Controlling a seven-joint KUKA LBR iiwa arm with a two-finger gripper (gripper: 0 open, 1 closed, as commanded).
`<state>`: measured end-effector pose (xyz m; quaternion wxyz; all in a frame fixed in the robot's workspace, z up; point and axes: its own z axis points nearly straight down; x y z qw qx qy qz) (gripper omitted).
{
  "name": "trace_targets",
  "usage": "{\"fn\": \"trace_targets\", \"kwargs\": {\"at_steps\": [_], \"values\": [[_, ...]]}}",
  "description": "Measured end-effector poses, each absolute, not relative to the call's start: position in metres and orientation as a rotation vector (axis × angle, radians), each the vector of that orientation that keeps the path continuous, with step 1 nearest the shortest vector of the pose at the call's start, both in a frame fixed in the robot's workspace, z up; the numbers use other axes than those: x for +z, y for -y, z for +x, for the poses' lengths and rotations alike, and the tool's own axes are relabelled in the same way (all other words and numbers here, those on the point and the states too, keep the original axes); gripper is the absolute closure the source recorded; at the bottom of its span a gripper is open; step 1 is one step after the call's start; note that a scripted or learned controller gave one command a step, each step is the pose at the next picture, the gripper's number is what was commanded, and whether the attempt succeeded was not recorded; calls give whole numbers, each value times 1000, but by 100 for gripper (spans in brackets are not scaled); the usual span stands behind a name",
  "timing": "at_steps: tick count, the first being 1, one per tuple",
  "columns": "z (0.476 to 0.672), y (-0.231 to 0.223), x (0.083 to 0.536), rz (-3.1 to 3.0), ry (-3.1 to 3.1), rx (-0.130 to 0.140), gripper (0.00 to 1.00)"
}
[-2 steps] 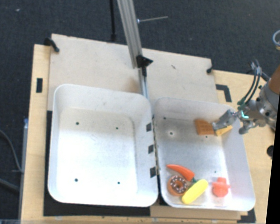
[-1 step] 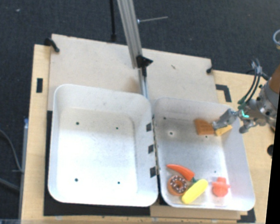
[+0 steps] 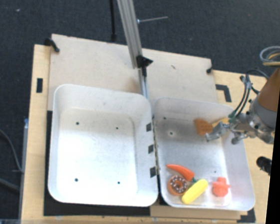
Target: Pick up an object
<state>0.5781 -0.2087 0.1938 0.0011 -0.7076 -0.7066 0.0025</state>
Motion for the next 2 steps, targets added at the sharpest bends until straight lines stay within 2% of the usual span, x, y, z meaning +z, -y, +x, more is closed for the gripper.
{"fn": "trace_targets", "kwargs": {"at_steps": [1,2], "values": [[583,205,135,-2222,2219,7,0],[583,207,99,-2225,2218,6,0]]}}
